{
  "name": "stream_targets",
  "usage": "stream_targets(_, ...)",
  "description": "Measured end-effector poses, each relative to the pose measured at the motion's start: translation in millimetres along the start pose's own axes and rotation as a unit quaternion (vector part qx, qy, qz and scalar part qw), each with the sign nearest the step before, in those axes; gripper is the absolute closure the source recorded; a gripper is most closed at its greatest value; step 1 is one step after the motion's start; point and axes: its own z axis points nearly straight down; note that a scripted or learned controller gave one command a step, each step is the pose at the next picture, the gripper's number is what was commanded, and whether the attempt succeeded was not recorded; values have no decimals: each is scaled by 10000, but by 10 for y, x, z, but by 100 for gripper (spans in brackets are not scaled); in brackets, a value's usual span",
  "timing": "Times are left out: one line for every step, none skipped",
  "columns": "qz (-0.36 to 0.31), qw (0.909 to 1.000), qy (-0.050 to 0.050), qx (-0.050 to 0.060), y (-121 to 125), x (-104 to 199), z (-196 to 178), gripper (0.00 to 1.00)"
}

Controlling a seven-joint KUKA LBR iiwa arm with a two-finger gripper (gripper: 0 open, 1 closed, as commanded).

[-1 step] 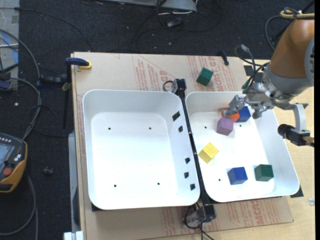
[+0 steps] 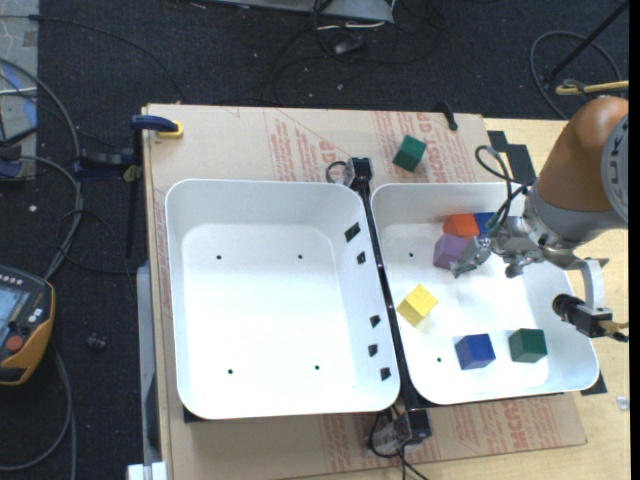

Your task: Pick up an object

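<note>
Nearest the camera, along the bottom edge of the cardboard-topped bench (image 2: 300,438), sit the front rims of two shallow white bins. In the right bin (image 2: 560,383), close to that front rim, a blue cube (image 2: 475,351) and a dark green cube (image 2: 527,345) sit side by side with a small gap between them. Farther back and toward the divider lies a yellow block (image 2: 417,304), tilted at an angle. Toward the rear of the same bin, a purple block (image 2: 449,253) sits just in front of an orange block (image 2: 460,225), the two touching or nearly so, and a sliver of another blue block (image 2: 486,222) peeks out just right of the orange one. The gripper (image 2: 478,255) reaches in from the right, its metal tip right against the purple block's right side; whether its claw is apart, together or clamped on anything cannot be told from this angle. Behind it the grey arm with its orange band (image 2: 590,158) rises over the bin's right rear corner. The left bin (image 2: 180,268) shows its bare white floor with a few small dark dots. Outside the bins, on the cardboard behind the right bin, rests a second green cube (image 2: 409,154). A yellow-and-blue clamp (image 2: 157,125) grips the bench's far left corner.
</note>
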Motion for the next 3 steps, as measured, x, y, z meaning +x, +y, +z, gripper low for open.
stream_targets(-24, 10000, 4, -34, 669, 49, 468, 0)
stream_targets(-26, 10000, 0, -62, 681, 51, 328, 100)
stream_targets(-44, 9999, -2, -94, 644, 903, -1732, 100)
